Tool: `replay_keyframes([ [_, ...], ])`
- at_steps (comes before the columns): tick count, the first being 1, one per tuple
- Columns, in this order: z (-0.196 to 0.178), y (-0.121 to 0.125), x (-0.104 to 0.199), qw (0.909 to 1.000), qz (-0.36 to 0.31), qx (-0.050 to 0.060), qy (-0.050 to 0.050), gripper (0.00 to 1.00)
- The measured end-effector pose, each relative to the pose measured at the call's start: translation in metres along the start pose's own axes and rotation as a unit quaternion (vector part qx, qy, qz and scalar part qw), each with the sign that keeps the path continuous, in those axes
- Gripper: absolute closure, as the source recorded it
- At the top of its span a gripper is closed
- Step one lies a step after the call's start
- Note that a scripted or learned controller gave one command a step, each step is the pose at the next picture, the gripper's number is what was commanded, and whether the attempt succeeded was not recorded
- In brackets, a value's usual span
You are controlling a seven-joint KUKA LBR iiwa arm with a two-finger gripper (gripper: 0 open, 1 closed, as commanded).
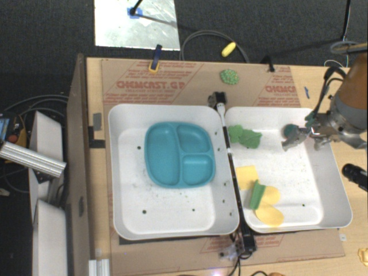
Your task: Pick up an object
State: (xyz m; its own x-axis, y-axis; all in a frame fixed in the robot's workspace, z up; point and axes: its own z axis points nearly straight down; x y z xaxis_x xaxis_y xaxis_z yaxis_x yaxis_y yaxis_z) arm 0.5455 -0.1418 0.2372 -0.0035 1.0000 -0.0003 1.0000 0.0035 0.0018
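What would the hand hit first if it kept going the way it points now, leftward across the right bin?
Most likely the crumpled green cloth-like piece near the right white bin's left wall. The hand points left toward it with bare bin floor between. Height is unclear from this view, so it might pass above.

Tray (179, 155) in left bin (123, 211); sponges (260, 195) right bin (330, 203).

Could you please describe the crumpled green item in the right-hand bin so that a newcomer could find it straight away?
Start at the right bin, the one without the blue plate. Look at its upper left corner, beside the divider between the bins: the crumpled green piece lies there alone. Unlike the flat green strip lower down, it touches no yellow pieces.
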Motion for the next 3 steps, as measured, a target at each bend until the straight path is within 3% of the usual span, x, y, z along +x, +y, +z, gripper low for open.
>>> replay_keyframes([
  [1, 0.157, -0.031, 0.016, 1.0, 0.001, 0.003, 0.001, 0.0],
  [2, 0.151, 0.058, 0.005, 1.0, -0.002, -0.004, -0.001, 0.0],
  [3, 0.151, 0.113, 0.051, 1.0, -0.004, -0.001, -0.001, 0.0],
])
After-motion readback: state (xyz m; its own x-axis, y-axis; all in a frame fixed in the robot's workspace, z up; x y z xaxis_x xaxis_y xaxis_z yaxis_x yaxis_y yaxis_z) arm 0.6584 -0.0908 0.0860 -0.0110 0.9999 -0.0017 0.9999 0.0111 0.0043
